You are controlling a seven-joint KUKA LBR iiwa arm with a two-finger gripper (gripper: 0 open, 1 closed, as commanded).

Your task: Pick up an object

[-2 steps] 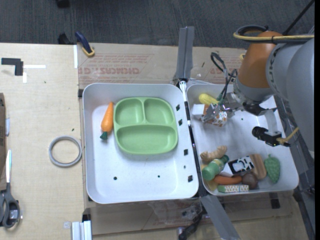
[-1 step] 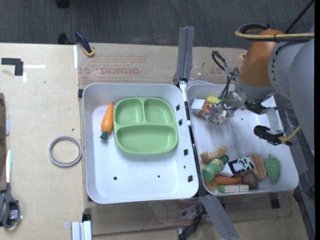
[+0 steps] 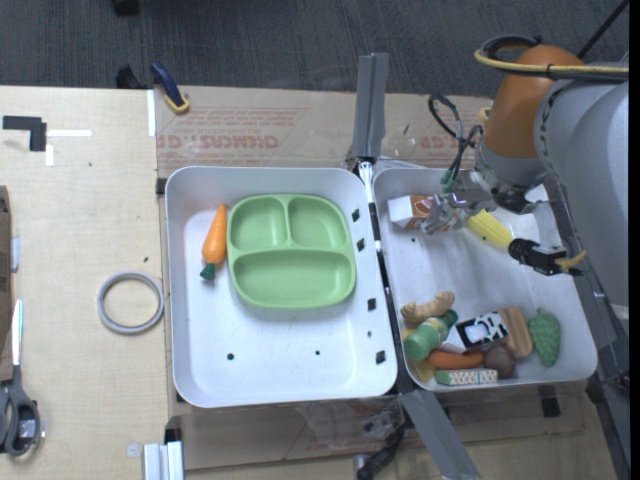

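Observation:
My gripper (image 3: 443, 214) hangs low over the far part of the right bin (image 3: 455, 268). It sits between a small white and orange carton (image 3: 408, 208) on its left and a yellow corn cob (image 3: 489, 228) on its right, close to both. Whether it touches either one is unclear. At the bin's near end lies a pile of toy food: a tan ginger root (image 3: 427, 309), a green bottle (image 3: 424, 339), a carrot (image 3: 456, 360), a black and white piece (image 3: 484, 328), a bread slice (image 3: 515, 331) and a green leafy piece (image 3: 545, 336).
The left bin (image 3: 280, 368) holds a green divided plate (image 3: 292, 250) and an orange carrot toy (image 3: 214, 236) beside it. On the bench to the left lie a grey ring (image 3: 130, 301) and scissors (image 3: 18, 408). A grey divider post (image 3: 369, 108) rises between the bins.

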